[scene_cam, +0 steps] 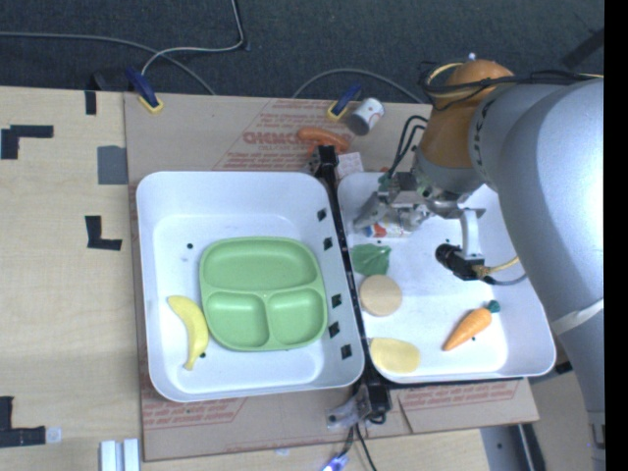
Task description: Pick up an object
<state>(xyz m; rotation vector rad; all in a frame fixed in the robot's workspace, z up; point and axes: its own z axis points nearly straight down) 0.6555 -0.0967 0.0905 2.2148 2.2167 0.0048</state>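
I am looking down at two bins, and far to the left of the pincer the left bin [157, 204] is holding a banana [190, 329] along its left wall, well below and left of the pincer. Just right of the banana a green tray [263, 293] with three compartments is sitting in the middle of that bin, still left of and lower than the pincer. Moving right across the divider into the right bin [510, 361], a green piece [371, 258] is lying just below and slightly left of the pincer, near it but apart as far as I can tell. Below that a round tan disc [381, 295] is resting, and lower still a yellow piece [394, 354] is sitting against the bin's near wall. The pincer [394, 214] is hanging low over the upper left part of the right bin, and I cannot tell whether it is released or clenched; I am seeing nothing between its tips. To the lower right of it a carrot [467, 327] is lying tilted, well apart from it. The arm [549, 184] is reaching in from the right, its orange band [453, 130] above the pincer.
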